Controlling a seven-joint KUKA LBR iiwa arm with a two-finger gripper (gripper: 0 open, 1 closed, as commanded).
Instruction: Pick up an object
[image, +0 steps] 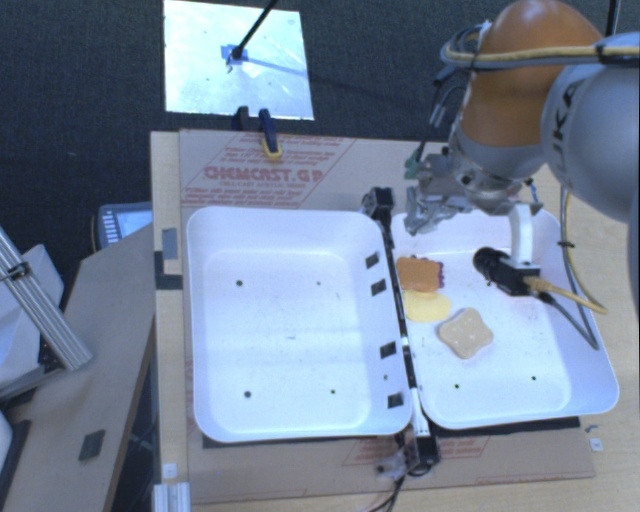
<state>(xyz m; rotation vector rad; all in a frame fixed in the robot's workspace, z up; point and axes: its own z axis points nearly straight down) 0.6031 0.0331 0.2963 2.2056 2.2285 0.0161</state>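
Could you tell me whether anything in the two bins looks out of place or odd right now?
Nothing stands out. Three food-like pieces, an orange-and-pink one, a yellow one and a tan one, lie together in the right bin near the divider. The pincer hangs above the far end of that bin.

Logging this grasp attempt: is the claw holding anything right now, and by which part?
Nothing is held. The claw hangs above the right bin, with the toast and other food pieces lying loose below.
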